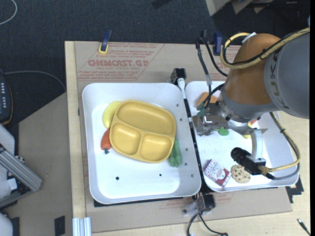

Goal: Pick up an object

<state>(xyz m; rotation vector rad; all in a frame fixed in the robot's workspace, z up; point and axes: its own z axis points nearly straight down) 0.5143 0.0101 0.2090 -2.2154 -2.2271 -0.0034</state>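
Grey arm (294, 77), broad glossy orange band (251, 75), silvery tool (210, 122)

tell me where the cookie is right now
In the camera view the cookie lies in the right bin, near the bin's lower edge, just right of the red-and-white packet.

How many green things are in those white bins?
2. A green thing lies in the left bin against the plate's lower right edge; a smaller green thing is in the right bin by the arm. Others may hide under it.
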